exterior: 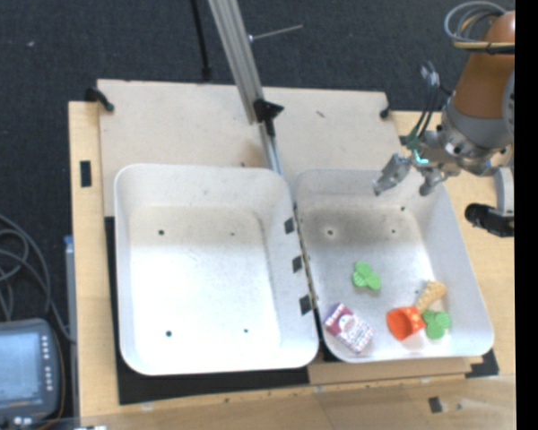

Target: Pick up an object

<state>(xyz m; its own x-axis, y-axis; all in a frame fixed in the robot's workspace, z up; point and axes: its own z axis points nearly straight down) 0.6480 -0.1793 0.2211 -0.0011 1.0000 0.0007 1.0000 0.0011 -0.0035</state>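
My gripper [407, 180] hangs over the far edge of the right bin [386, 231], its two fingers spread apart with nothing between them. In the near part of that bin lie a green clover-shaped piece [367, 276], a pink and white packet [348, 328], an orange-red cup-like toy [402, 322], a tan piece [430, 293] and a small green piece [438, 324]. All of them lie well below and in front of the gripper.
The left bin [206, 267] stands beside the right one, with a black-clipped divider between them. A slanted metal pole [242, 61] rises behind the bins. A pendant screen [16, 365] sits at the lower left, off the bench.
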